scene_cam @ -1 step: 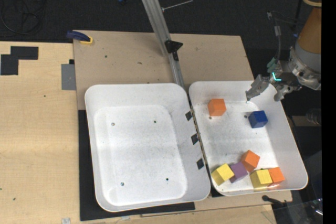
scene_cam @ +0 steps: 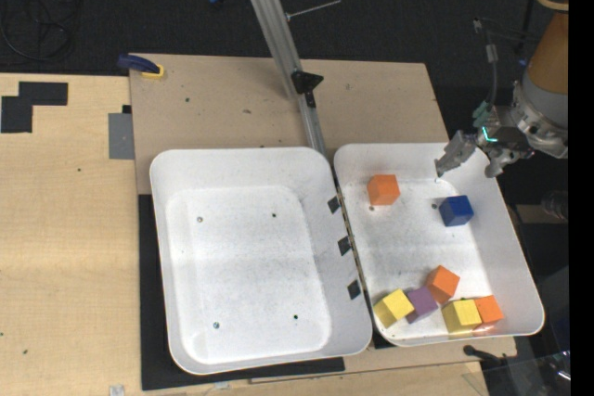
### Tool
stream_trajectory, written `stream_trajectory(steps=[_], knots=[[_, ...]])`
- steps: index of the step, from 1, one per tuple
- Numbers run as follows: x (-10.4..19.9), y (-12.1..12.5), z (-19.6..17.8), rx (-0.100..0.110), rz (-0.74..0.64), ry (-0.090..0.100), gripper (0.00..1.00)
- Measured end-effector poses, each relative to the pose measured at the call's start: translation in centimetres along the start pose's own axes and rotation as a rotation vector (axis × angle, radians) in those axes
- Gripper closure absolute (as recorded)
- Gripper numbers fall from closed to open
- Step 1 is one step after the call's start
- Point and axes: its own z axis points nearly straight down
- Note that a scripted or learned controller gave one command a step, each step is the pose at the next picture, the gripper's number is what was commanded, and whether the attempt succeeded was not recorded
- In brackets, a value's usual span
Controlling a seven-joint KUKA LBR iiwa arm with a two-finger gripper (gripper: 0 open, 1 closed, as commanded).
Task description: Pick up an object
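- I see the gripper (scene_cam: pixel 475 157) hanging over the far right rim of the right bin (scene_cam: pixel 520 278), its two fingers (scene_cam: pixel 452 155) spread apart with nothing between them.
- Nearest candidate is the blue cube (scene_cam: pixel 456 210), lying on the bin floor just below the fingers in this view and apart from everything else (a clean target, I'd say).
- An orange cube (scene_cam: pixel 382 190) sits alone further left, near the divider between the bins.
- At the near end of the right bin there is a huddle: a second orange cube (scene_cam: pixel 444 282), a purple block (scene_cam: pixel 423 302), a yellow cube (scene_cam: pixel 394 306), another yellow cube (scene_cam: pixel 461 315) and an orange piece (scene_cam: pixel 488 310), several touching.
- The left bin (scene_cam: pixel 186 172) carries no blocks.
- My read of the step: approach, before any grasp; nothing is lifted yet.
- Next I would want the open fingers centred over the blue cube, squared to its faces, then lowered to straddle it before closing. The slanted view makes height hard to judge.
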Motion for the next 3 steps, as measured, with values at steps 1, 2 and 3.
stream_trajectory(steps=[1,2,3], knots=[[-0.1,-0.1,6.5,0.007,0.001,0.001,0.0],[-0.1,-0.3,13.0,0.007,0.002,0.002,0.0],[-0.5,0.1,19.2,0.006,0.003,0.002,0.0]])
